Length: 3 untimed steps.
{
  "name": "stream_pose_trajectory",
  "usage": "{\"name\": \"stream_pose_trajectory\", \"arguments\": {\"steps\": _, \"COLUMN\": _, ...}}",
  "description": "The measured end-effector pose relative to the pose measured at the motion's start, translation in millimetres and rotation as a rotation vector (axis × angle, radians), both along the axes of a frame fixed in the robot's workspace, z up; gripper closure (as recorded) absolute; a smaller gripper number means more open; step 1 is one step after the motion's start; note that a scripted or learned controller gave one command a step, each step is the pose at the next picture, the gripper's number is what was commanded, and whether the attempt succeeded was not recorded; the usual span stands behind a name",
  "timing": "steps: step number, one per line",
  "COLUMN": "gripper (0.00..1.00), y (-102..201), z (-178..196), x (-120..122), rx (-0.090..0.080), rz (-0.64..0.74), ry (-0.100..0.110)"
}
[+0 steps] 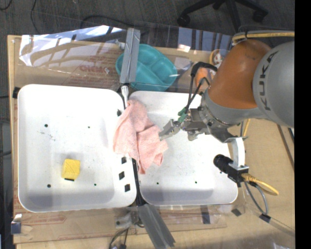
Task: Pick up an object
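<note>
**Two white bins, one crumpled cloth, one yellow block**

Two shallow white plastic bins side by side on the wooden counter [10,51]. Draped over the shared rim, mostly inside the right bin [197,191]: a crumpled pink cloth [140,136]. Low in the left bin [26,139], well apart from the cloth: a small yellow foam block [71,169]. Over the right bin, tool [166,131] tips at the cloth's right edge; open or closed, cannot tell. Beyond the bins, a teal plastic tray [147,71].
</note>
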State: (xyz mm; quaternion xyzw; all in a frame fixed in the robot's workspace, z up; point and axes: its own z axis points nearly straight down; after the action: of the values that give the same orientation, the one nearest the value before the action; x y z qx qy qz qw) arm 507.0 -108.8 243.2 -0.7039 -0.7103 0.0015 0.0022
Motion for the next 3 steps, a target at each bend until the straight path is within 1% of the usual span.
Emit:
{"name": "stream_pose_trajectory", "arguments": {"steps": 1, "gripper": 0.00, "y": 13.2, "z": -118.7, "x": -23.3, "rx": 0.000, "rz": -0.013, "ry": 0.001}}
{"name": "stream_pose_trajectory", "arguments": {"steps": 2, "gripper": 0.00, "y": -15.0, "z": -152.5, "x": 52.2, "rx": -0.001, "rz": -0.148, "ry": 0.000}}
{"name": "stream_pose_trajectory", "arguments": {"steps": 3, "gripper": 1.00, "y": -14.1, "z": -143.3, "x": 51.8, "rx": 0.000, "rz": -0.143, "ry": 0.004}}
